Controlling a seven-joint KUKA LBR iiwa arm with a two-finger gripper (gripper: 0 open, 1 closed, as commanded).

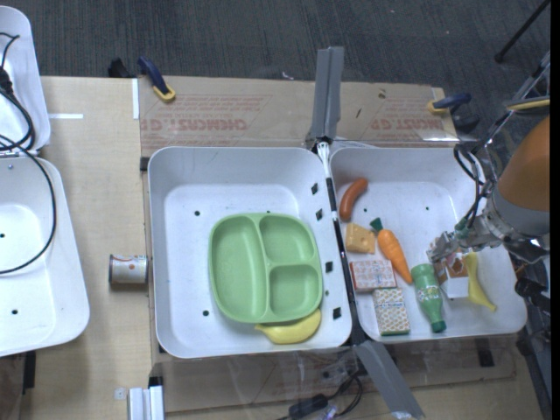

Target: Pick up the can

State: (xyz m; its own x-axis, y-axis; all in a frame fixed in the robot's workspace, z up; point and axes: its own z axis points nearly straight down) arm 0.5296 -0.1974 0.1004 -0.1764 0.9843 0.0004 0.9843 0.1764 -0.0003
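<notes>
I see the can lying on its side on the bench, left of both bins, long axis left-right; my tool sits far right, grip state unclear.

Tray in left bin; can outside, left of it.

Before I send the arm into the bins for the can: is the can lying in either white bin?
No. The can lies on its side on the bench, just outside the left bin, while the gripper is over the right bin.
</notes>
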